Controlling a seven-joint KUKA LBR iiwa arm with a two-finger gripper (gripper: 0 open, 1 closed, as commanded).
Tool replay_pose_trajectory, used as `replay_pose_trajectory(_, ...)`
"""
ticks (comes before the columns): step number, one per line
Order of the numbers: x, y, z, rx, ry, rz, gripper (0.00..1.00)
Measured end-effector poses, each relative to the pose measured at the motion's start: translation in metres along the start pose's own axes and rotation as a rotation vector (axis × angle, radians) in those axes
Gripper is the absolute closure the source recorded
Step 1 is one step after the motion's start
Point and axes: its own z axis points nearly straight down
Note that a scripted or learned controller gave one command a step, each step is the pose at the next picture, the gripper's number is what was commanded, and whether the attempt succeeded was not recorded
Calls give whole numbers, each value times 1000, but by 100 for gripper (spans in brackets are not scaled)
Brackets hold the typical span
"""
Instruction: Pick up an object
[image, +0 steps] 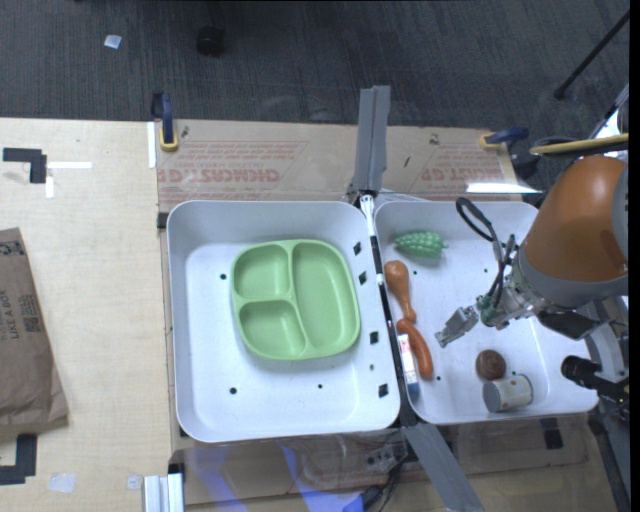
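Observation:
My gripper (456, 326) hangs over the middle of the right bin (450, 400), pointing left, with nothing between its fingers. To its left lie an orange-brown spoon-like piece (399, 284) and an orange sausage shape (417, 348) along the bin's left wall. A green knobbly toy (419, 244) rests at the bin's far end. A brown ball (490, 364) and a grey cylinder (508, 392) sit just right of and below the gripper, near the front edge.
The left bin (200, 400) holds a green three-compartment plate (296, 298). A red-and-white stick (406, 360) lies against the divider between the bins. A brown paper bag (25, 330) lies at the bench's left edge.

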Motion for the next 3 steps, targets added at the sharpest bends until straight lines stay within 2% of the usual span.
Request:
replay_pose_trajectory(1,-39,105,3,-2,-2,-109,0)
replay_pose_trajectory(2,7,76,-38,0,-1,58,0)
replay_pose_trajectory(3,25,102,-38,-1,-3,-60,0)
